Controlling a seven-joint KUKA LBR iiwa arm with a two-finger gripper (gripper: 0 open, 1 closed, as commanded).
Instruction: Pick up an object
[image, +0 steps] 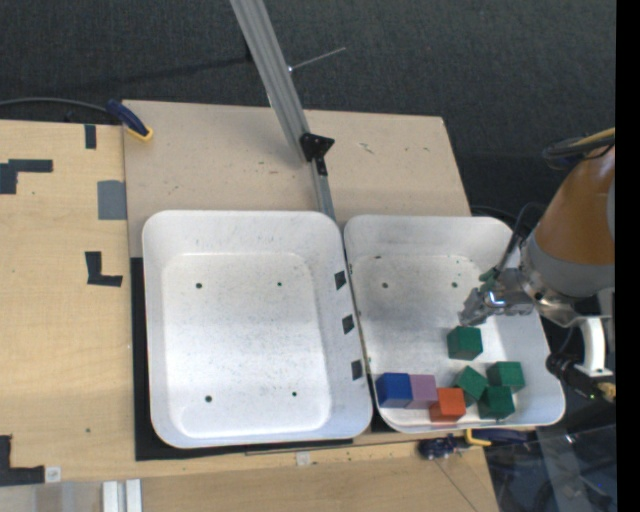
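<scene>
A green cube (464, 343) lies in the right bin (420, 250), just below the gripper (487, 303) and apart from its tips. The fingers are small and blurred against the bin floor, so I cannot tell whether they are open or closed. The cube is plain dark green, resting flat.

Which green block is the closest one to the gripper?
The green block lying alone, just below the gripper; the other three cluster lower, near the orange block.

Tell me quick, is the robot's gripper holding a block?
Gripper: cannot be told; it hangs just above a green block, with nothing visibly held.
</scene>
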